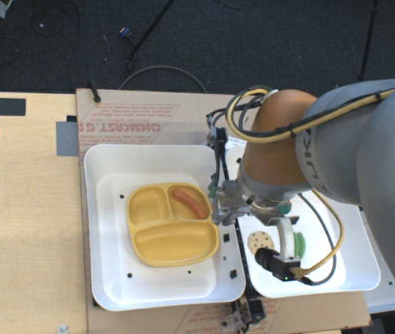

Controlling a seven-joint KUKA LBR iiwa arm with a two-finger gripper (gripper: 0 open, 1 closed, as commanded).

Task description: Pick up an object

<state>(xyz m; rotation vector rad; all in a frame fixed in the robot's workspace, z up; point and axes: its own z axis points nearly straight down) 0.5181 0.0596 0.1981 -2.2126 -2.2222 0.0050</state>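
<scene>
My gripper [219, 213] hangs low over the divider between the two white bins, just right of the yellow tray [173, 225], but my own wrist hides it so I cannot tell its state or whether it has anything. The tray lies in the left bin [106, 186] with a sausage [190, 202] in its upper right compartment. A round cracker [260, 241] and a green piece [299, 244] lie in the right bin [354, 256], right of the tray.
</scene>
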